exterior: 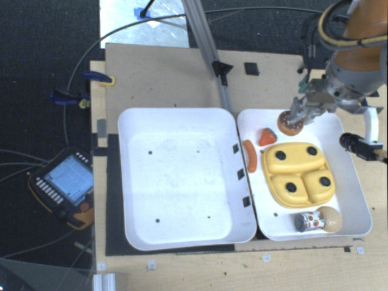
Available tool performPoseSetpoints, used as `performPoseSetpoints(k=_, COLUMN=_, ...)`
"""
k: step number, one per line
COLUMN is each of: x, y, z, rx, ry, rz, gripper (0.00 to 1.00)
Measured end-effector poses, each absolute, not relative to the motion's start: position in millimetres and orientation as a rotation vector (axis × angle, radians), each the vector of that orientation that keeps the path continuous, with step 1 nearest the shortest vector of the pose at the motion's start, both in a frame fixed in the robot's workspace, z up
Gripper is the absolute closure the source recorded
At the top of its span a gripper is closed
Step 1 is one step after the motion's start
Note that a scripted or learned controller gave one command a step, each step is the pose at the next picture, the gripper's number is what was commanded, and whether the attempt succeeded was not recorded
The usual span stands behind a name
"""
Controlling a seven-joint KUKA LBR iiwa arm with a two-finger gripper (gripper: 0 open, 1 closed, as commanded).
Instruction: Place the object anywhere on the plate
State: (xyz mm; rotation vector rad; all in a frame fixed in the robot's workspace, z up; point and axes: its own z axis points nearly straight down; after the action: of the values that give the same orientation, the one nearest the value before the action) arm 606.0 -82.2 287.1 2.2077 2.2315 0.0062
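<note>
Camera view, near to far. Right bin (362, 223): a small can (308, 222) lies at the near edge, touching a beige rounded item (329, 219) on its right. Beyond them sits the yellow sectioned plate (299, 173). Left of the plate lies an orange sausage-shaped piece (250, 155); a red piece (267, 137) lies just beyond. At the far edge, the pincer (297, 119) hangs over a brown round object (289, 124), touching it; whether the pincer is apart or together cannot be told. Left bin (130, 180) adjoins on the table (163, 77).

Glossy yellow plastic plate (300, 173); smooth, seemingly plastic white bins (176, 177).
</note>
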Motion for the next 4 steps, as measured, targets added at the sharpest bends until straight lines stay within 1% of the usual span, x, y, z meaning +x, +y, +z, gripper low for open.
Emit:
performPoseSetpoints(k=1, x=615.1, y=-38.3, z=267.4, rx=2.211, ry=2.230, rz=0.002, gripper=1.00)
performPoseSetpoints(k=2, x=622.4, y=4.6, z=261.1, rx=2.211, ry=2.230, rz=0.004, gripper=1.00)
performPoseSetpoints(k=3, x=637.6, y=65.8, z=247.9, rx=2.210, ry=2.233, rz=0.004, gripper=1.00)
performPoseSetpoints(k=4, x=657.9, y=116.9, z=227.4, rx=2.211, ry=2.232, rz=0.004, gripper=1.00)
